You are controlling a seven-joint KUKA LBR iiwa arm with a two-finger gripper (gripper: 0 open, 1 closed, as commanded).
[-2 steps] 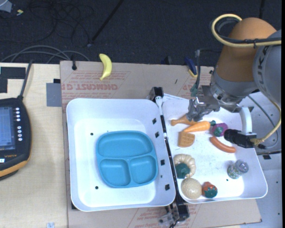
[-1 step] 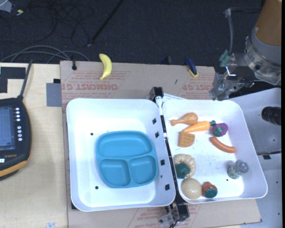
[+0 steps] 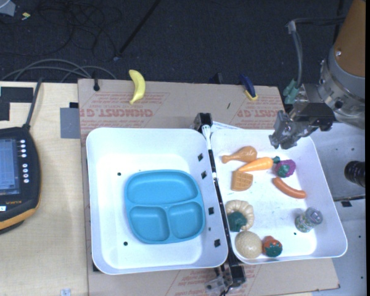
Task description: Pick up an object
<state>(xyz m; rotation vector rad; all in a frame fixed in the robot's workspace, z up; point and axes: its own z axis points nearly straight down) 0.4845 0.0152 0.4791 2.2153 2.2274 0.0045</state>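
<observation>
The tool point(image 3: 282, 137) hangs over the far edge of the right bin point(image 3: 330, 190), just right of the bin's far-left corner. It holds nothing; whether it is open or closed, I cannot tell, it is too dark and small.

Objects for picking are all in the right bin. At the far part: a drumstick point(image 3: 239, 155), an orange carrot point(image 3: 258, 164) beside it, a purple piece point(image 3: 286, 167) just right of the carrot, a waffle-like wedge point(image 3: 241, 180) under the drumstick, and a hot dog point(image 3: 289, 188) to the right. At the near part: a beige ring w/ green center point(image 3: 238, 214), a cream ball point(image 3: 248, 244), a red-green item point(image 3: 272, 246) touching it, and a grey item point(image 3: 308, 219) near the right wall.

The left bin point(image 3: 105, 159) holds a blue tray point(image 3: 164, 204) w/ 3 compartments.

On the bench point(image 3: 172, 110), far from the bins, lies a banana point(image 3: 136, 86). A pendant point(image 3: 9, 177) sits at the left.
</observation>
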